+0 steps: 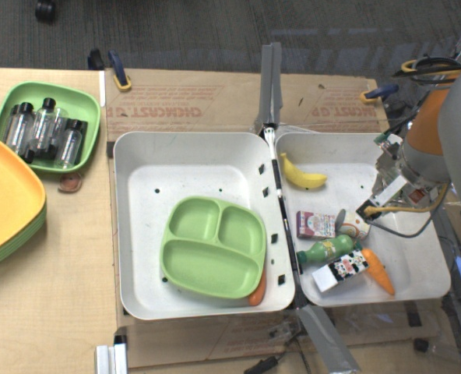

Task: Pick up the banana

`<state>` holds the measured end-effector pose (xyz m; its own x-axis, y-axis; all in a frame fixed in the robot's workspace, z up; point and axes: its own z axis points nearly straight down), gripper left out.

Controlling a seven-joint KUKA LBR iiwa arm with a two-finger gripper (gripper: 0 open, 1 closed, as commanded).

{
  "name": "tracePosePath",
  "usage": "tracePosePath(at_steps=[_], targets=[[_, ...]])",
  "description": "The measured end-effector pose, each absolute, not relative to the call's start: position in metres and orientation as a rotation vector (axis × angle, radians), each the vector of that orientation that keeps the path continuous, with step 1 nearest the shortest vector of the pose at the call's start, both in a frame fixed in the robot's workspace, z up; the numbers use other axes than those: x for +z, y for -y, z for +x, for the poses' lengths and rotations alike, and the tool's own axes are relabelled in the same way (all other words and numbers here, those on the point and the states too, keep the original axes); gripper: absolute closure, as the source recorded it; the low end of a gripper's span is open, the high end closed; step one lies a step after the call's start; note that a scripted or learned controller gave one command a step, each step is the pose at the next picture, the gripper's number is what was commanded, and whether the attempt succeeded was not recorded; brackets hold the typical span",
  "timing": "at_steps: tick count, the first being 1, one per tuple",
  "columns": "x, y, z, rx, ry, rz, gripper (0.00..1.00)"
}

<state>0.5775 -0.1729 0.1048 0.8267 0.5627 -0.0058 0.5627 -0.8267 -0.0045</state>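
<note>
Approach step, nothing grasped. The banana point(301, 174) lies untouched at about eleven o'clock in the right bin point(417, 287), near the divider. The gripper point(368, 209) hovers well apart at three o'clock; whether its fingers are open I cannot tell. Next move, in my judgement: travel toward ten o'clock, then descend over the fruit.

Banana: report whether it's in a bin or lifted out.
In the bin. The banana lies on the right bin's floor near its upper-left corner, apart from the tool.
</note>
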Motion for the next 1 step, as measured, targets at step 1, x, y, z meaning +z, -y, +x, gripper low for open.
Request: tracePosePath(at_steps=[1], targets=[[0.0904, 0.1738, 0.5977, 0.008, 0.641, -3.075, 1.00]])
